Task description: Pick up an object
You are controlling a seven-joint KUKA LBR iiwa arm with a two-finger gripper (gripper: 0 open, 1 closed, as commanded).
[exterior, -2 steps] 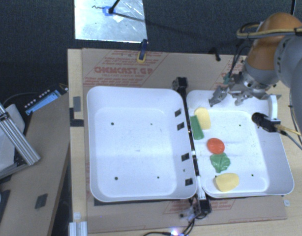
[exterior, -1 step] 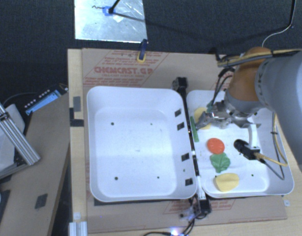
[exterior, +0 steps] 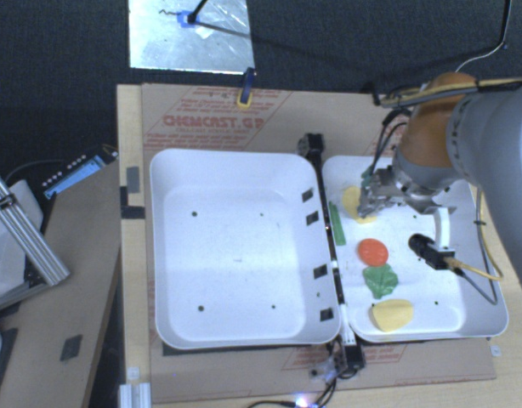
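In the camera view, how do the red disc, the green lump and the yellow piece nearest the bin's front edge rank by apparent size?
1. yellow piece, largest
2. green lump, nearly as large; the order of these two is unsure
3. red disc, smallest

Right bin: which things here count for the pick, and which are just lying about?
For the pick: gripper, by the pale yellow piece; green stick; red disc; green lump; yellow wedge; all in the right bin.
Lying about: left bin; cardboard sheet; silver sheet; yellow clip.
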